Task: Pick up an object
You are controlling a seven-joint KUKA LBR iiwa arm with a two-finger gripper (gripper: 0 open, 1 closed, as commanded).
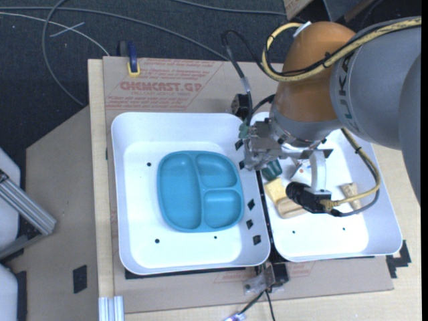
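Presently, the arm (334,79) reaches over the right bin (361,239), with its claw (259,154) low at the wall that bin shares with the left bin (127,179). Whether the claw is spread or pressed together cannot be told. A small teal object (272,172) lies in the right bin just beside the claw; contact is not confirmed. A tan block (275,194) lies next to it, nearer the camera. The left bin holds a blue tray (200,191), flat and centred. Both bins rest on the surface (60,199).
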